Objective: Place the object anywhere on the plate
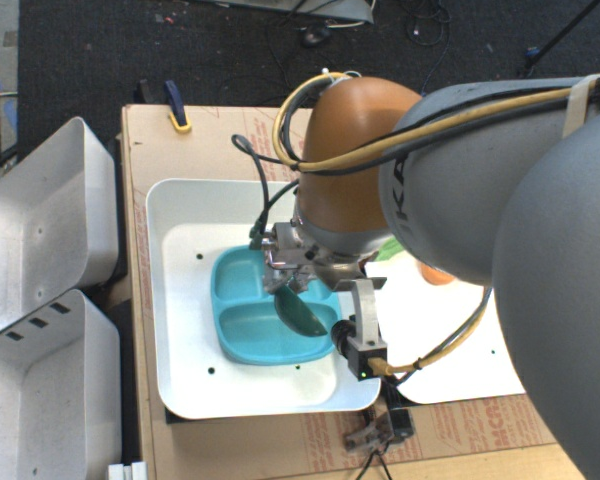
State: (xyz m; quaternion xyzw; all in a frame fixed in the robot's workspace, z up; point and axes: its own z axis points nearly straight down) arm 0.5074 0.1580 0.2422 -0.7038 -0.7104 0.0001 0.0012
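A light blue plate (pixel 242 313) with two compartments lies in the left white bin (pixel 185 368). My gripper (pixel 285 280) hangs over the plate's right half, under the orange band of the arm (pixel 355 158). A dark green, leaf-shaped object (pixel 302 314) reaches from the gripper's tip down over the plate's lower compartment, near its right rim. The wrist hides where the object meets the gripper, and I cannot tell whether the object rests on the plate or hangs just above it.
The right white bin (pixel 460 368) holds an orange item (pixel 436 274) and a light green item (pixel 390 252), both partly behind the arm. A yellow-handled clamp (pixel 179 116) sits at the bench's back left corner. Two white tubs (pixel 40 218) stand off the bench's left.
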